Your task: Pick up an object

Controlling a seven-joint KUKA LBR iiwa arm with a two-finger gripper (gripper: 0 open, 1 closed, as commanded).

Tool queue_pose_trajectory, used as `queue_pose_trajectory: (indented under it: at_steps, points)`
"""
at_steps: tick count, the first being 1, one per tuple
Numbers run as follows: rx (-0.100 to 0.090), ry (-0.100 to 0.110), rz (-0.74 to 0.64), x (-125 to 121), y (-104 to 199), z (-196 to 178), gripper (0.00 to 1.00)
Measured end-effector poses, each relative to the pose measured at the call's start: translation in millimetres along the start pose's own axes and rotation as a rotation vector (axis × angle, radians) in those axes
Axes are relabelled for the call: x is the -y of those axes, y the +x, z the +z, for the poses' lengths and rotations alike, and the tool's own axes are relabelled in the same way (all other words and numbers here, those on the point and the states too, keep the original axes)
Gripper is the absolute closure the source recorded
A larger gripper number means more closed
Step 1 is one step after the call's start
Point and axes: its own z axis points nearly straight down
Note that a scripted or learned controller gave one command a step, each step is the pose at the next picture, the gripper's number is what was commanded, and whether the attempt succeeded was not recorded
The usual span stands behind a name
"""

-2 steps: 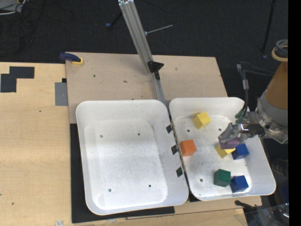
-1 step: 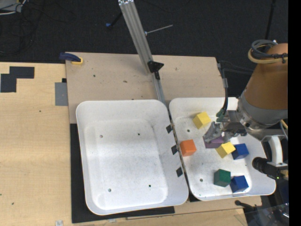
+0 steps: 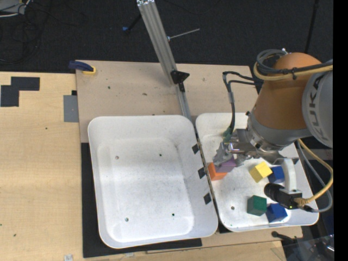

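From the overhead camera I see the gripper (image 3: 224,157) low in the right bin (image 3: 239,219), at its left side. I cannot tell how its jaws stand. A purple block (image 3: 228,165) and an orange block (image 3: 217,172) lie right beneath it. Right of those sit a yellow cube (image 3: 260,171), blue blocks (image 3: 277,213), and a green cube (image 3: 256,205).

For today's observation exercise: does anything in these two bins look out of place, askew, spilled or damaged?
Nothing looks spilled or broken. The blocks lie loosely scattered in the right bin: an orange block and purple block under the gripper, with yellow, green and blue blocks nearby.
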Motion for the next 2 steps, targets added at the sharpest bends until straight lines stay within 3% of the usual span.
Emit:
queue_pose_trajectory:
  at_steps: [1,2]
  points:
    - [0.001,0.000,0.001,-12,45,16,1.00]
    - [0.003,-0.004,0.001,-31,94,10,1.00]
